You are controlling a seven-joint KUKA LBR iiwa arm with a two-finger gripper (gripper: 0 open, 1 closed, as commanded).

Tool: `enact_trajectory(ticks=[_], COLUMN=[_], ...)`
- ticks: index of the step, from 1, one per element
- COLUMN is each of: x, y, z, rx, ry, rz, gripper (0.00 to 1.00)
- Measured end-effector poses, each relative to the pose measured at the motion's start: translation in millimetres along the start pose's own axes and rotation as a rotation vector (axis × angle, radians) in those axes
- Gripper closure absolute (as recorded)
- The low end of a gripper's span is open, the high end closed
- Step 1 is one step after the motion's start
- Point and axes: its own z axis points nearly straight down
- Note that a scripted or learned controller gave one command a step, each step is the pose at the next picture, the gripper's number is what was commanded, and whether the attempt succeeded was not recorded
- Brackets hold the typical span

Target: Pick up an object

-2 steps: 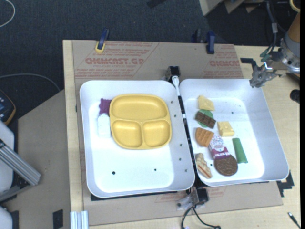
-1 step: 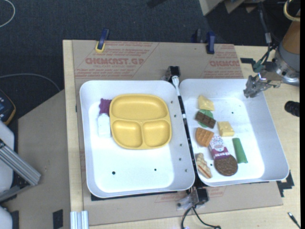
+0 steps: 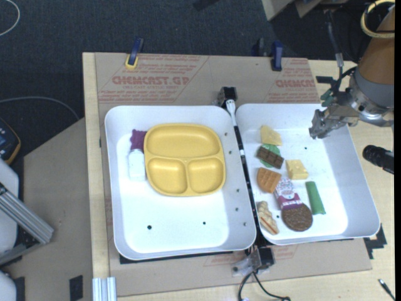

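My gripper (image 3: 317, 130) hangs over the back right part of the right bin (image 3: 351, 168), at the end of the arm coming in from the right. Nothing shows between its fingers. Toy food lies in that bin to its left and nearer the front: a yellow cheese wedge (image 3: 270, 135), a brown and green piece (image 3: 270, 155), a yellow cube (image 3: 297, 168), a waffle (image 3: 268, 180), a green stick (image 3: 314, 197), a round brown patty (image 3: 297, 217) and a small bread-like piece (image 3: 267, 219).
The left bin (image 3: 125, 224) holds a yellow divided plate (image 3: 185, 158) and a white bottle with a purple cap (image 3: 136, 155) at its left. Clamps (image 3: 132, 54) sit at the bench's back edge. A black divider (image 3: 238, 149) runs between the bins.
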Motion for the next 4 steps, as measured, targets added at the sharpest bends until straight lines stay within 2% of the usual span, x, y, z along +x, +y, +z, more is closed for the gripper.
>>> enact_trajectory(ticks=[2,4], x=[85.9,92.9], y=[-62.4,-79.0], z=[27.6,12.7], rx=[0.002,-0.005], ry=[0.001,-0.002], rz=[0.0,0.003], gripper=[1.0,1.0])
